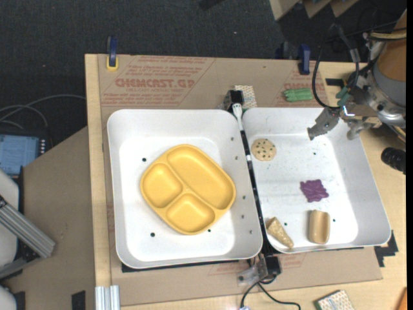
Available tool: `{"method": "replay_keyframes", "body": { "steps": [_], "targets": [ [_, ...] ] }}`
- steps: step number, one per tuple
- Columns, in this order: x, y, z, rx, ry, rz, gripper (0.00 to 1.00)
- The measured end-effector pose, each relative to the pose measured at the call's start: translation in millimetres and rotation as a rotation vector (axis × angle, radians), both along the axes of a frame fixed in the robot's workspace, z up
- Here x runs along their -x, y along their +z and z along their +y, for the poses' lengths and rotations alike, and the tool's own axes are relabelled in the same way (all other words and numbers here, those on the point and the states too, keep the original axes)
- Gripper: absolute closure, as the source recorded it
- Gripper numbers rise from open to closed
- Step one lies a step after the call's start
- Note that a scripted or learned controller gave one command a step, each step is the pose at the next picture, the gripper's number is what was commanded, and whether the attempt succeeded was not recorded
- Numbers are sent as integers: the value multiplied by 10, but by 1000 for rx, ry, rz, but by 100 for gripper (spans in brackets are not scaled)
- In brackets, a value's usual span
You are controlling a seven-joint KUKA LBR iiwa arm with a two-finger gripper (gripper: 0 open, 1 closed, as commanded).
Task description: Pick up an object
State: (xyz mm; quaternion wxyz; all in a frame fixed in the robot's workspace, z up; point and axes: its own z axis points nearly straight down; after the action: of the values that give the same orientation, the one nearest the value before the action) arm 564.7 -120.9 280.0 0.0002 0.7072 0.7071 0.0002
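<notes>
White bins on a cardboard-topped bench, with the arm poised above the right bin and nothing yet lifted.

Taking the right bin (361,192) as landmark: the left bin (122,173) adjoins it on its left side and bears a yellow divided plate (187,188); the grey arm (387,89) enters over its far right corner, and the gripper (335,126) hangs over its far edge, fingers spread apart with nothing between them. Within it lie a tan cylinder (318,227) near its front edge, a purple cluster (313,190) just behind that cylinder, a pale wedge (280,232) at its front left corner, and a cookie (263,150) by its left wall. No object has been approached, so selection, descent, grasp and lift all appear to remain.
</notes>
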Motion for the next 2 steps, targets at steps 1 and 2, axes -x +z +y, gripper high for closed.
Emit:
{"method": "replay_keyframes", "body": {
  "steps": [1, 2],
  "targets": [
    [155, -1926, -160, -3, -2, 15, 0],
    [-422, -1957, -102, 1, 2, -5, 0]
  ]
}}
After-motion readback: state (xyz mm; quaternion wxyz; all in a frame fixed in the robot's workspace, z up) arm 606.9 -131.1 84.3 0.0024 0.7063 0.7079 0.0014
